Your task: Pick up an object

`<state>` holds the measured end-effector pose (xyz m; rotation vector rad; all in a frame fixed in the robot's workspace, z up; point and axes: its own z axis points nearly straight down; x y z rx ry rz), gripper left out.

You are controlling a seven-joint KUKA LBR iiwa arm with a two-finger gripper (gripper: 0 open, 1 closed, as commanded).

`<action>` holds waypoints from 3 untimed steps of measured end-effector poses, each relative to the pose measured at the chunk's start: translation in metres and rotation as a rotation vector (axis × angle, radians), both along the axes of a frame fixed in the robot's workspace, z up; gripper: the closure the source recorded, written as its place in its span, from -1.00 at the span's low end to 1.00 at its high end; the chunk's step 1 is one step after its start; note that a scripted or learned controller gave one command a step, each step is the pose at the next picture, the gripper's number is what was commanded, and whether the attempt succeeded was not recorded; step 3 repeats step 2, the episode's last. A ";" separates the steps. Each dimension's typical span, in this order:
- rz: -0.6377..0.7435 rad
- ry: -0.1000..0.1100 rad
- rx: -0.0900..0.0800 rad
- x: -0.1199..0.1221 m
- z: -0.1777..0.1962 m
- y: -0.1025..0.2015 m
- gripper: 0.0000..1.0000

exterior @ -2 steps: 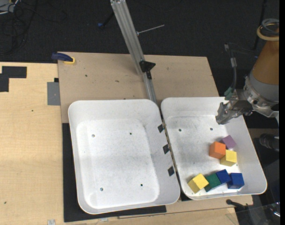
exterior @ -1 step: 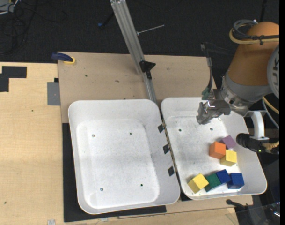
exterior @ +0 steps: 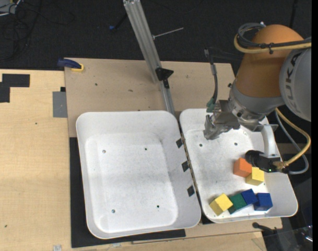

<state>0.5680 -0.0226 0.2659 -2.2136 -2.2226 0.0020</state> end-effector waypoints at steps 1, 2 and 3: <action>-0.001 0.001 -0.001 -0.008 -0.012 0.042 1.00; 0.001 -0.001 -0.001 -0.004 -0.017 0.099 1.00; 0.001 -0.001 -0.001 -0.004 -0.017 0.099 1.00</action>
